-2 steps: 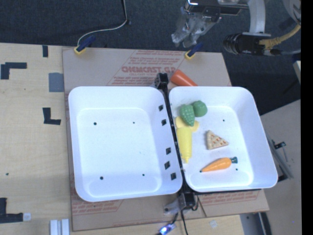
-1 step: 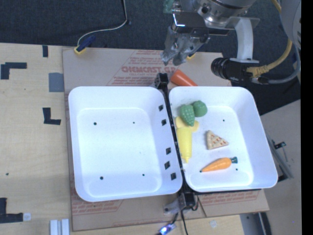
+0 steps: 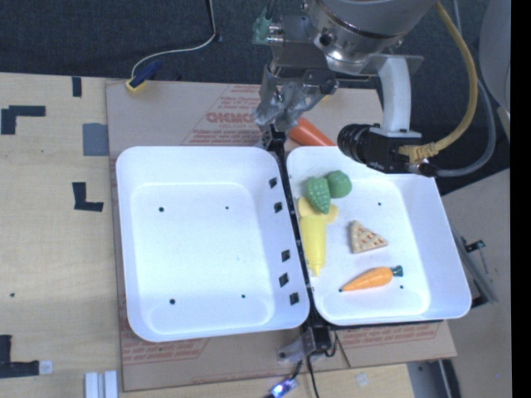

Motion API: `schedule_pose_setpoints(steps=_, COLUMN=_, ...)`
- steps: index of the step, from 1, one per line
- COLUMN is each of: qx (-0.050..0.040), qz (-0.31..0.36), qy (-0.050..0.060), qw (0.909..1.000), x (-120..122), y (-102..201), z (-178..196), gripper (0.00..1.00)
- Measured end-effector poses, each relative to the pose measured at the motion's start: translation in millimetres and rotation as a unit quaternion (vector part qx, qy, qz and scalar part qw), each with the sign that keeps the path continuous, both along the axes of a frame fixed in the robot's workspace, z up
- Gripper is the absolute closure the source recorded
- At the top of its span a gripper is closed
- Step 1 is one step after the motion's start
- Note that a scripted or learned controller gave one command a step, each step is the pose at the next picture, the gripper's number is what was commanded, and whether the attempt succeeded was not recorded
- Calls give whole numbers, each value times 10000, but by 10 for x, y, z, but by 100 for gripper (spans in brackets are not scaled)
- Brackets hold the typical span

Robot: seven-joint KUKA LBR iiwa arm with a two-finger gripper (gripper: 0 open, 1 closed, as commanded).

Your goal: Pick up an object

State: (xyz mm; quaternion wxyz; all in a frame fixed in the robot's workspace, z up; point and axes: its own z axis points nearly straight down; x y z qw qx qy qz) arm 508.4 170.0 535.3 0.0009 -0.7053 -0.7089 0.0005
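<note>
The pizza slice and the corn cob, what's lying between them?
Nothing: in the camera view, bare white bin floor separates the pizza slice from the corn cob.

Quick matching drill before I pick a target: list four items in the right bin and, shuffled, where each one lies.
Items:
1. carrot
2. pizza slice
3. green broccoli
4. yellow corn

Places:
A. far end of the right bin
B. along the divider wall
C. nearest the front rim
D. middle of the bin

Pairs: 1-C, 2-D, 3-A, 4-B
</note>
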Motion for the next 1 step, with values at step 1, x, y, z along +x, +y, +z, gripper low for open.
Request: schedule_pose_setpoints(steps=1, qx=-6, qz=-10, qy=2, qw=10000, x=-255, y=213, z=-7, gripper=100)
